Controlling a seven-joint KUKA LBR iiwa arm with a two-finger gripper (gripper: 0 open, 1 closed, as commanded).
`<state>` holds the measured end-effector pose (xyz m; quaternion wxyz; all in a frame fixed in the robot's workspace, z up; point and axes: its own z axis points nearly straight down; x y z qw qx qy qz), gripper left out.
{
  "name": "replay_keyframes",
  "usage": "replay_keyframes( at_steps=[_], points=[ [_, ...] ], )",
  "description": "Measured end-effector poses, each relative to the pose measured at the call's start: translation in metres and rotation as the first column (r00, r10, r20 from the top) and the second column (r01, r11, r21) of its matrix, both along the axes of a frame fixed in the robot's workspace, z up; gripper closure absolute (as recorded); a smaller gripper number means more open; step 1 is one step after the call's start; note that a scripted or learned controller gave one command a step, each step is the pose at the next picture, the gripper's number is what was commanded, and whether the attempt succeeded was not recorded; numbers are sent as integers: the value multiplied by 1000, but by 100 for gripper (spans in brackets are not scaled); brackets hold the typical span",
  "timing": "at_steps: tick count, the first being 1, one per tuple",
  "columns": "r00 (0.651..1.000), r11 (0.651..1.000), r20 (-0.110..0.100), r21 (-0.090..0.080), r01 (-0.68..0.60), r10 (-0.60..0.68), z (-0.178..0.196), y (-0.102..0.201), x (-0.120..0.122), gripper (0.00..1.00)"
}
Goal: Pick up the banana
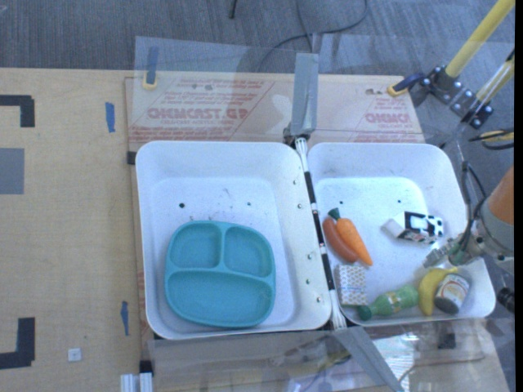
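1. Yellow and curved, the banana point(428, 289) lies in the near right corner of the right bin point(368, 158), touching a small jar point(451, 293) on its right and the green bottle point(390, 302) on its left.
2. You see the gripper point(445, 256) just above the banana, at the bin's right wall; whether it is released or clenched you cannot tell, and nothing visible sits in it.
3. Expect the banana to be light, smooth-skinned and probably a stiff toy, so it may slip or roll.
4. Take hold across its middle, at the thickest stretch, with the closing direction square to the curve.
5. Mind the crowding: the jar and bottle leave little room either side.
6. The carrot point(350, 238) and the teal plate point(219, 273) lie well apart.
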<state>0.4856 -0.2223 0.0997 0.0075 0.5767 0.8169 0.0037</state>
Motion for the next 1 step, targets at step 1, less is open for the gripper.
replay_keyframes(
  at_steps=[1],
  points=[
    [994, 994, -11, -1, 110, -110, -11, 34, 44, 100]
  ],
)
